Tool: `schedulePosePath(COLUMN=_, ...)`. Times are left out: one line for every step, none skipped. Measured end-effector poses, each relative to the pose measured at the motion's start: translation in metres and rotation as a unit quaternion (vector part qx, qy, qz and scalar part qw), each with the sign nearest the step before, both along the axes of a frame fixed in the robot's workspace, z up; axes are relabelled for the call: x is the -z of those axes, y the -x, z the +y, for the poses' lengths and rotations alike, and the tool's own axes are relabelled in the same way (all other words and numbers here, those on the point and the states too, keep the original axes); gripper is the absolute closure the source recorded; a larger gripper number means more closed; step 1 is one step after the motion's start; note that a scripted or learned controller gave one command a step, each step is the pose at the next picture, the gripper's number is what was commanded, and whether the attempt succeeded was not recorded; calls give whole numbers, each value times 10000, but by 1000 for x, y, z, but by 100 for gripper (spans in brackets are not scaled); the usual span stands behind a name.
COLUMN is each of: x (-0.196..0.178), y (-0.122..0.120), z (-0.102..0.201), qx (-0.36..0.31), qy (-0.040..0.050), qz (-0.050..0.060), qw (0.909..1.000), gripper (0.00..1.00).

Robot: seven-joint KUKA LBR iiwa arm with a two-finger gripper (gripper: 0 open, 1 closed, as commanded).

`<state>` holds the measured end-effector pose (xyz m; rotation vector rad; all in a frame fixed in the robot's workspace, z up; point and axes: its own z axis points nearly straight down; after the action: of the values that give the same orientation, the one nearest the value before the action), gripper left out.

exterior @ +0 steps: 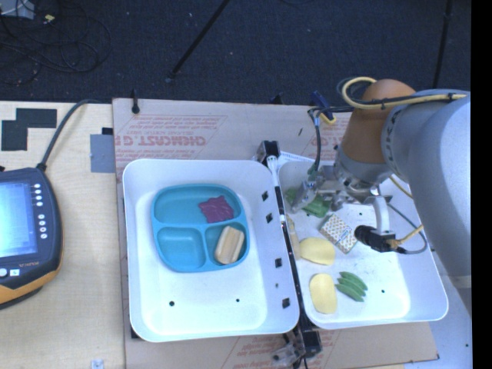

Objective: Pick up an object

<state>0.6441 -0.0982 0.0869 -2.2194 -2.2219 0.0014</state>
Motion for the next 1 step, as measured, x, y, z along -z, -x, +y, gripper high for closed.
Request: schedulePosePath(x=-6, y=63, z=-44, qx=12, qy=-5, qz=21, qw=10000, gripper=0)
